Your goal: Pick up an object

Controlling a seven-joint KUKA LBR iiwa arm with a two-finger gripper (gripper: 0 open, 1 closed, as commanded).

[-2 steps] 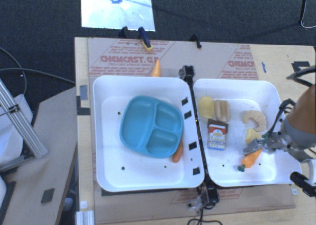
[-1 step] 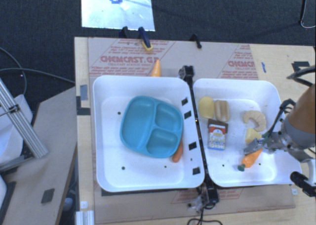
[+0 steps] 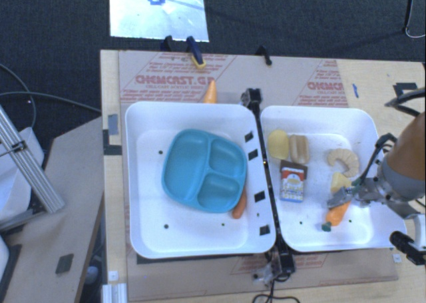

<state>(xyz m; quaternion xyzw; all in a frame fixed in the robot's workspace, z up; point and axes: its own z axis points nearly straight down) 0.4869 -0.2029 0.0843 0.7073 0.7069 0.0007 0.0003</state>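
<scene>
My gripper [image 3: 343, 196] is low in the right bin [image 3: 363, 122], coming in from the right edge. Its tip sits right over the upper end of a small orange carrot [image 3: 337, 215] with a green stub, which lies on the bin floor. Whether it touches the carrot is unclear. Just above the gripper lie a yellow cheese wedge [image 3: 339, 180] and a pale croissant [image 3: 343, 160]. To the left are a small red and white box [image 3: 293, 182], a bread roll [image 3: 299, 148] and a yellow lemon-like piece [image 3: 277, 143].
The left bin [image 3: 143, 162] holds a blue divided plate [image 3: 204, 170] with another carrot [image 3: 238, 208] poking out under its lower right edge. An orange object [image 3: 210, 92] lies on the board behind the left bin. The black-clipped divider [image 3: 258, 168] runs between the bins.
</scene>
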